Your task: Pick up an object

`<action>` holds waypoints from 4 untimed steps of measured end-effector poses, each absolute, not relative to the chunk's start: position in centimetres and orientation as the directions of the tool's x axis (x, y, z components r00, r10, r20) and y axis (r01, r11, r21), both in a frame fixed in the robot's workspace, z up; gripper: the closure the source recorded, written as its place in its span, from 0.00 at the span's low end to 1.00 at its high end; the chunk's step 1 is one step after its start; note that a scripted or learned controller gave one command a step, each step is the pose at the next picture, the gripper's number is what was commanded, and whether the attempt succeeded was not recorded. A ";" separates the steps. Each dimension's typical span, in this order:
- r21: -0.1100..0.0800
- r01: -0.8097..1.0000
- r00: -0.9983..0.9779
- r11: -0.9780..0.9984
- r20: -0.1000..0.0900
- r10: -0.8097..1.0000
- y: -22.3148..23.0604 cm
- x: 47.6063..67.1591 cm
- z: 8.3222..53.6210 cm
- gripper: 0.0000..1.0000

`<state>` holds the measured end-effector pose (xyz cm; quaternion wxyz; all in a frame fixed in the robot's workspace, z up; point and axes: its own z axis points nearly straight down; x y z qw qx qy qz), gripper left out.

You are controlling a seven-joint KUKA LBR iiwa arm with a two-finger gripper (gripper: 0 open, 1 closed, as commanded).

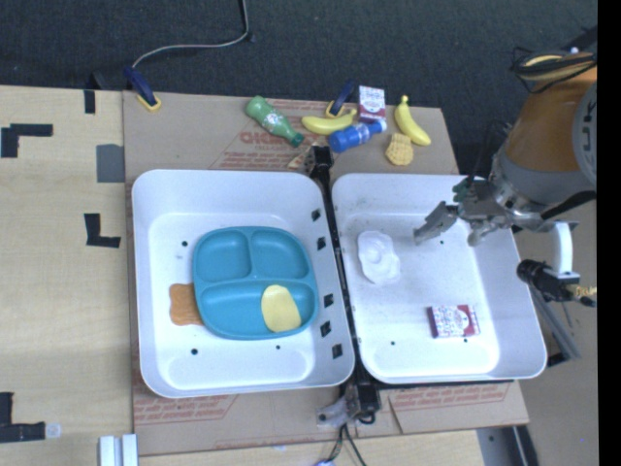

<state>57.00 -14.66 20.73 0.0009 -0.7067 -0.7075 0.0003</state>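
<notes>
While the small red-and-white packet point(453, 320) lies nearest in the right bin point(505, 357) and the white crumpled object point(377, 257) behind it, the claw point(456, 221) hovers beyond, fingers apart, nothing between them. The approach step seems in hand; next it must descend over one object.

A blue divided plate point(247, 275) and a yellow piece point(280, 309) are seen; a red-and-white patterned packet point(452, 321) is shown.
</notes>
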 end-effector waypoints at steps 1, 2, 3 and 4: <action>-0.003 1.000 0.001 -0.001 0.000 1.000 -17.3 50.2 18.0 0.00; 0.011 1.000 0.001 -0.001 -0.004 1.000 -12.9 48.7 8.9 0.00; 0.013 1.000 0.002 -0.002 -0.006 1.000 -13.0 48.8 9.9 1.00; 0.001 1.000 0.001 -0.001 -0.002 1.000 -17.0 51.4 21.4 1.00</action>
